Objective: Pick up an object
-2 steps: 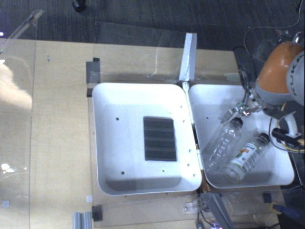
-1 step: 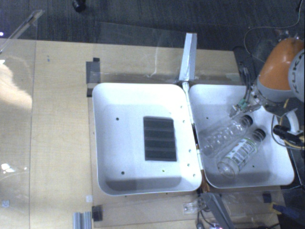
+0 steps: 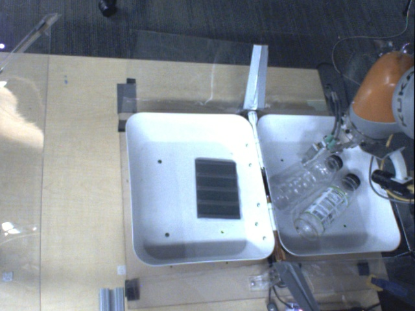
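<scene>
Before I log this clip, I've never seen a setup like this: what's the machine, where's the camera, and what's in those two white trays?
One camera looks down at a slant on a wooden bench. The grey and orange shape at the right is a robot arm; its end effector reaches into the right bin. That bin holds two clear plastic bottles: a crumpled one and one with a dark cap, lying side by side. The left bin holds a dark ribbed block. I cannot tell whether anything is gripped.
</scene>
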You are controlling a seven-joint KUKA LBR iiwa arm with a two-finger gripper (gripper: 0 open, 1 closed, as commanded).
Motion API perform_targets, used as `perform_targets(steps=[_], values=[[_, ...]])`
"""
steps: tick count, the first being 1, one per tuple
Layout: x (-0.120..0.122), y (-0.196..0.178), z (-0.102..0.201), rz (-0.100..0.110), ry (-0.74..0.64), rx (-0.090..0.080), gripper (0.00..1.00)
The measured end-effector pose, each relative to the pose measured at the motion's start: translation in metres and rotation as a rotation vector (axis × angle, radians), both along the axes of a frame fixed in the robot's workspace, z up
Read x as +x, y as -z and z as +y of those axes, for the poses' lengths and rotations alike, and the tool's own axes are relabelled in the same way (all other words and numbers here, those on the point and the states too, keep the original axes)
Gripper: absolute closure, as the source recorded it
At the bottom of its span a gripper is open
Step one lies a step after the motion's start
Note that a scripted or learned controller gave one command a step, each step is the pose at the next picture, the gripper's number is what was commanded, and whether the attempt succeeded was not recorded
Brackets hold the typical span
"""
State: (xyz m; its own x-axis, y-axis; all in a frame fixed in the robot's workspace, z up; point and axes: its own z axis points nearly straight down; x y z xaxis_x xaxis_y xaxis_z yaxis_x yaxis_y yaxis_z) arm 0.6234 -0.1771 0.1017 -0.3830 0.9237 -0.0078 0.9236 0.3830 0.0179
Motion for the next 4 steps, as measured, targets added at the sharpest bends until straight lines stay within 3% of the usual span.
perform_targets(steps=[1, 2, 3, 4], values=[[-0.046, 0.012, 0.044, 0.007, -0.055, 0.0, 0.0], [-0.046, 0.012, 0.044, 0.007, -0.055, 0.0, 0.0], [-0.099, 0.011, 0.004, 0.005, -0.122, -0.005, 0.0], [-0.067, 0.011, 0.057, 0.004, -0.268, -0.004, 0.0]])
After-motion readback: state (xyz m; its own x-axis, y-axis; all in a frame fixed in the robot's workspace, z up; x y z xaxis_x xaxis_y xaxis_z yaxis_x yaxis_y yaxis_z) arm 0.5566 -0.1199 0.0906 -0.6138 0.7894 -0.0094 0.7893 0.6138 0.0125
